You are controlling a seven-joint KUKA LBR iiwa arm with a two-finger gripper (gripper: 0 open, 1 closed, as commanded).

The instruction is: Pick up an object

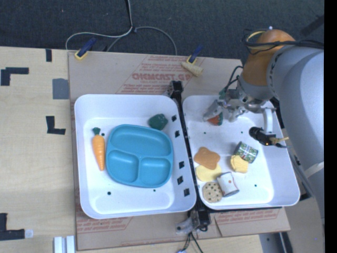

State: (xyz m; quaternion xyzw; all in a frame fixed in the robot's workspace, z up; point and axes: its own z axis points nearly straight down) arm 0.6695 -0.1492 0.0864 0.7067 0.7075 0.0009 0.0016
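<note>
Currently the pincer [217, 113] sits right over a small red-orange object [214, 120] in the right bin's [284, 194] far-left corner; grip state unclear.

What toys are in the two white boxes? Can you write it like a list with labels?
left bin: blue divided plate, toy carrot left of it, dark green piece at its top right
right bin: toast slice, cookie, small can, green-labelled can, yellow pieces
gripper: over a small red item at the right bin's top
</note>
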